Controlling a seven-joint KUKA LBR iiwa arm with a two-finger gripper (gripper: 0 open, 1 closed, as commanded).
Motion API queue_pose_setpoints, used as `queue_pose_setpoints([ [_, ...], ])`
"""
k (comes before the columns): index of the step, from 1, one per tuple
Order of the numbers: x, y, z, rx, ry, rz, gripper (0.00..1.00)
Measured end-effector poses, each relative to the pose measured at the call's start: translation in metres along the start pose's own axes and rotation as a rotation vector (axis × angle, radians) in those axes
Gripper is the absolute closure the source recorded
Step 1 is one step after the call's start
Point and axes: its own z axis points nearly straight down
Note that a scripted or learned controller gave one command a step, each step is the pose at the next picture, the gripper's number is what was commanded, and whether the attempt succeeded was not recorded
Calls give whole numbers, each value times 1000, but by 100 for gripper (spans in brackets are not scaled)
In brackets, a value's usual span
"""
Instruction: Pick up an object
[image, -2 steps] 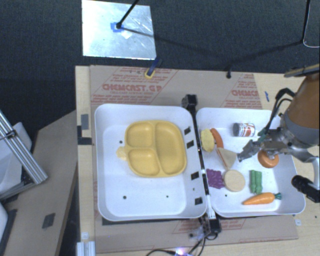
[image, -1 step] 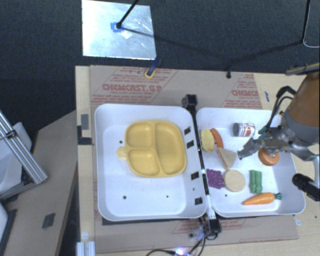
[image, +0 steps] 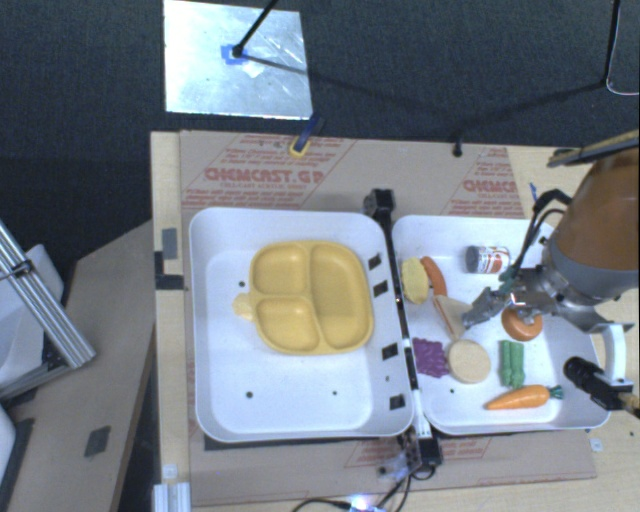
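From my remote station I watched the grey two-finger gripper (image: 487, 303) hang with fingers spread and nothing between them over the right white bin (image: 440, 232), just beside a tan wedge-shaped toy (image: 449, 316) and a round orange toy (image: 521, 324).

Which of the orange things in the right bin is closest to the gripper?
The round orange piece, right beside the gripper. The carrot lies lower, by the bin's bottom edge, and the orange sausage lies further left.
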Motion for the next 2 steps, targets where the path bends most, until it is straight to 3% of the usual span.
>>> queue_pose_setpoints([
  [2,-3,-8,111,-6,-3,0,0],
])
